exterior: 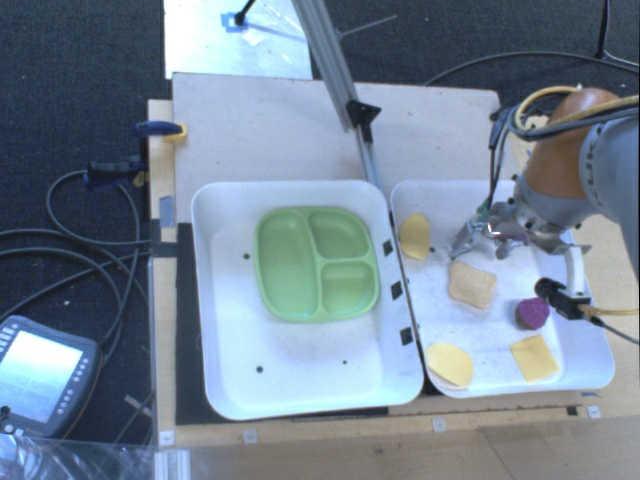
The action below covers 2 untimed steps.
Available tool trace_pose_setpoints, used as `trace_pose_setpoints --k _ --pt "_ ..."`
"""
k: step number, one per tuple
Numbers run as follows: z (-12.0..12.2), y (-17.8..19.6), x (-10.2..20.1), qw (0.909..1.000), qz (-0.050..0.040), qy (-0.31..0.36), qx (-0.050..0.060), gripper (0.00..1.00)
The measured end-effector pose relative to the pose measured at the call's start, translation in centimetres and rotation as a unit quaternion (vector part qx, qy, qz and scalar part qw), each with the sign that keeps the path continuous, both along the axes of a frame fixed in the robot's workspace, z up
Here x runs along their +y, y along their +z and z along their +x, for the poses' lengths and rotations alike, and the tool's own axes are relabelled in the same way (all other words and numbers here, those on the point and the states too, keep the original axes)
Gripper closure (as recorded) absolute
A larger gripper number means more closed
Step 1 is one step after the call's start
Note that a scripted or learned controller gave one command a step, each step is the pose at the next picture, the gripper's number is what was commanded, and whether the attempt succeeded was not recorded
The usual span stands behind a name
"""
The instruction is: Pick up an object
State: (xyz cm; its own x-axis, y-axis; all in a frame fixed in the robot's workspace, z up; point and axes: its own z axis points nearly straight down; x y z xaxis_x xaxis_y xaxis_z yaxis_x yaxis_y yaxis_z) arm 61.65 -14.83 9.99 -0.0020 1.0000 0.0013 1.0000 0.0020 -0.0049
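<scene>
Two shallow white bins sit side by side on the tabletop. The left bin holds a green divided plate lying flat near its middle. The right bin holds the loose pieces: a tan, bread-like piece lies near the bin's centre; a pale yellow piece lies up and to the left of the tan piece, close to the wall shared with the left bin; a yellow rounded slice lies below the tan piece at the bin's near left corner; a yellow square slice lies down and to the right of the tan piece; a purple lump lies just to the right of the tan piece, between it and the bin's right wall. The arm reaches in over the right bin, and its gripper hangs just above the tan piece. Its metal fingers stand spread apart with nothing between them, the left one pointing down toward the tan piece's upper edge; whether it touches the piece cannot be told.
</scene>
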Motion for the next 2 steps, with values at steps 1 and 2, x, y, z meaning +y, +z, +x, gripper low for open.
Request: trace_pose_setpoints --k 1,2 --pt "0.1 -0.9 0.0 1.0000 -0.0009 0.000 -0.002 0.00" --pt "0.2 0.3 0.0 1.0000 -0.0009 0.000 -0.004 1.00"
